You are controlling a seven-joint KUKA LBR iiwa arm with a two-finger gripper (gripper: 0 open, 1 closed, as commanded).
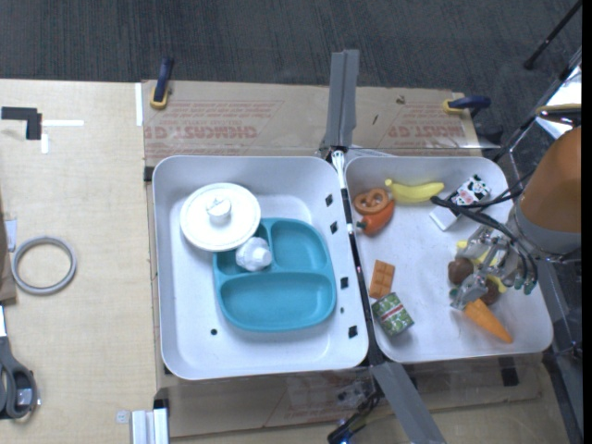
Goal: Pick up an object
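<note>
Camera view, looking down on both bins. The gripper point(474, 280) is low in the right bin point(421, 248), close to that bin's right wall and not far from its near edge. Whether its jaws are released or clenched cannot be told; cables and metal parts blur together there. A brown rounded object point(460, 270) sits just left of the jaws, touching or nearly so; nothing can be confirmed as held. An orange carrot-like piece point(487, 322) lies just below the jaws, tilted toward the bin's near right corner. Room on that side is tight.

Left of the jaws the bin floor opens: an orange cracker-like square point(382, 277) and a green box point(392, 314) lie well apart from them, near the bin's left wall. Above and left, a pretzel on an orange piece point(374, 207) and a banana point(414, 191) lie along the far edge. A black-and-white packet point(470, 192) lies directly above the jaws, near the far right corner.

The left bin point(176, 276) holds a teal divided tray point(277, 289), a white lid point(220, 216) overlapping its far left corner, and a pale ball point(252, 256) on the tray.
</note>
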